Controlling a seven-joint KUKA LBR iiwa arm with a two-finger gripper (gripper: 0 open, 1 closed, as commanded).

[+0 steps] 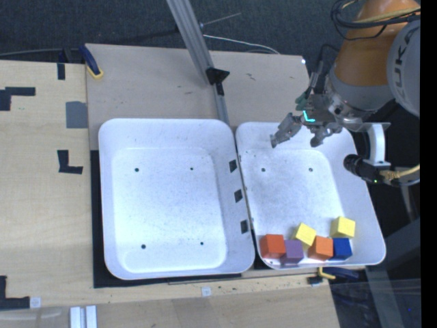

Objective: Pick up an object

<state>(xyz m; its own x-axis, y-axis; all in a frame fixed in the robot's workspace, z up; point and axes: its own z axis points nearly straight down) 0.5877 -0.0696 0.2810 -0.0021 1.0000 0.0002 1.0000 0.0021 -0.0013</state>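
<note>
No writing can be read anywhere on the bench or on me. The bench top (41,203) is pale wood-coloured board with a few dark tape marks at its far-left part, and beyond it lies dark carpet-like floor. A grey metal post (194,43) slants down toward the gap between the two bins. The landmark is the right bin (287,183), white and speckled with fine dark dots; the left bin (167,197) lies touching its left side.

My gripper (298,137) hangs over the far rim of the right bin, its two fingers (283,134) spread apart with nothing between them.

The blocks sit clustered at the near end of the right bin, well apart from my fingers: an orange cube (274,244) at the near-left, a purple cube (293,251) just beside it, a yellow cube (305,234) tilted behind those, a second orange block (321,247), a blue cube (341,249) touching it, and another yellow cube (344,226) nearest the bin's right wall.
</note>
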